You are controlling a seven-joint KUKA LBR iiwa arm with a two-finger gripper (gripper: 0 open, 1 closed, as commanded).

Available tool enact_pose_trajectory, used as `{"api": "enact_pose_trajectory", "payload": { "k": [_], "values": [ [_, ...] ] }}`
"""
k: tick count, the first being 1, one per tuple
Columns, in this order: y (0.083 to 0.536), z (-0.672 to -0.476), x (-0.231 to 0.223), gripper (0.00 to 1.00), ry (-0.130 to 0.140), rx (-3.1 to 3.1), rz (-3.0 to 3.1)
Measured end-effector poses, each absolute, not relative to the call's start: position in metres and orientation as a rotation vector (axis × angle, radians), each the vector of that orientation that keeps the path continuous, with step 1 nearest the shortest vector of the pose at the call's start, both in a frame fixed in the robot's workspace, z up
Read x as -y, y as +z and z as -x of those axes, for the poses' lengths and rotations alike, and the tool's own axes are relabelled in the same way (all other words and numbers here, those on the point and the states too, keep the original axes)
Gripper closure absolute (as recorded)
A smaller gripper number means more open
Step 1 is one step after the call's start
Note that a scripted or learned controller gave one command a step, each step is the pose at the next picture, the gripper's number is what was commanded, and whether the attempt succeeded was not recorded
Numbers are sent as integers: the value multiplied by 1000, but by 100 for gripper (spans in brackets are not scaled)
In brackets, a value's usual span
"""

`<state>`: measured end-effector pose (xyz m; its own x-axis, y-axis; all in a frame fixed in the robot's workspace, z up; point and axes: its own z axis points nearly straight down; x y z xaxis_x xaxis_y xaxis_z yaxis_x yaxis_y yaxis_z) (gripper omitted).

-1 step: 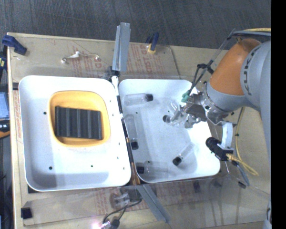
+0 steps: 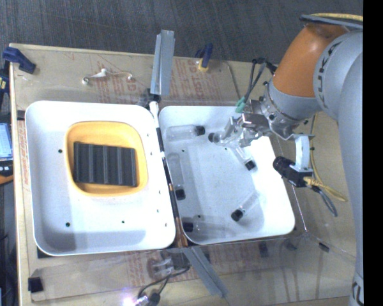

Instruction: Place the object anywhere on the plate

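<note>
My arm [image 2: 332, 62] comes in from the right, grey with its orange band, bent down over the upper right part of the right bin. The tabletop [image 2: 64, 65] beneath is bare wood, with blue clamps at its upper edge. Two white bins sit on it side by side, touching along their inner walls. The left bin [image 2: 45, 228] carries the plate [image 2: 105, 132], a yellow rounded one with a dark ribbed block [image 2: 106, 164] lying in its middle. The right bin [image 2: 281, 218] holds several clear little tubes with black caps, scattered well apart: one near the upper left corner [image 2: 190, 131], one near the lower right [image 2: 244, 208], one against the left wall [image 2: 175, 178] and one at the lower left corner [image 2: 193, 224]. My end effector [image 2: 237, 132] hangs just above the floor of the right bin, near its upper edge, with a clear tube-like shape right beside it. I cannot tell whether it is open, closed, or gripping anything; the clear parts blur together there. A small black cap [image 2: 249, 165] lies just below it on the bin floor.
</note>
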<state>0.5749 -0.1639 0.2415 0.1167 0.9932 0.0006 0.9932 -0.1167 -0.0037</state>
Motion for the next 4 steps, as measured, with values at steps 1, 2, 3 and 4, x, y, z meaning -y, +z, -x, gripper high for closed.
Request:
{"api": "enact_pose_trajectory", "payload": {
  "k": [1, 2, 3, 4],
  "values": [
    [215, -597, 114, 100, 4, 2356, 2071],
    [198, -606, 50, 100, 9, 2478, 1934],
    [192, -607, 8, 100, 4, 2710, 1580],
    [191, -604, -5, 100, 4, 2848, 1313]
  ]
}}
